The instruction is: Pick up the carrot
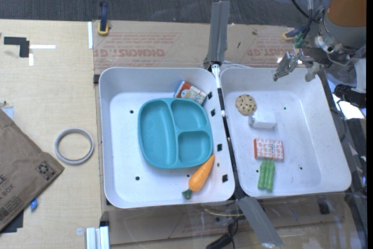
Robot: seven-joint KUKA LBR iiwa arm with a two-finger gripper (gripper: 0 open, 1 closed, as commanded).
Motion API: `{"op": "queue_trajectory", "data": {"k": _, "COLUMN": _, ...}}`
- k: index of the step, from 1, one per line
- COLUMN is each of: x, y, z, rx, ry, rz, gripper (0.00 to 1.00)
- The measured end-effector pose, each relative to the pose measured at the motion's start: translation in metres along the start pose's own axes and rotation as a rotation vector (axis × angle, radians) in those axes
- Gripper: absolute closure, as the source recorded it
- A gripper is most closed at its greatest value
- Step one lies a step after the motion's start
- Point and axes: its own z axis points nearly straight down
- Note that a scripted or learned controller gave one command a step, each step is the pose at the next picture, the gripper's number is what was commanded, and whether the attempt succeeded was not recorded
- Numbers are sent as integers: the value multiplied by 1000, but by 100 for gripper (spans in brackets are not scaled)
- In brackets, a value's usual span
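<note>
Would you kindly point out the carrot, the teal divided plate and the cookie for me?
carrot (200,175): camera view, middle of its orange body.
teal divided plate (158,128): camera view, floor of its large compartment.
cookie (246,104): camera view, centre of its top face.

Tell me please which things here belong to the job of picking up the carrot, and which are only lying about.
For the job:
carrot, in the left bin beside the teal plate
gripper, over the right bin's far edge

Lying about:
teal plate
small box
cookie
white block
red packet
green item
tape ring
</note>
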Motion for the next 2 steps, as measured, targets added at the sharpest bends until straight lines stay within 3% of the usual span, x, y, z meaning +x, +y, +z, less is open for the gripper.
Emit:
{"op": "queue_trajectory", "data": {"k": 1, "x": 16, "y": -19, "z": -188, "rx": 0, "ry": -1, "rz": 144, "gripper": 0}}
{"op": "queue_trajectory", "data": {"k": 2, "x": 94, "y": -90, "z": -190, "rx": 2, "ry": 0, "rz": 233, "gripper": 0}}
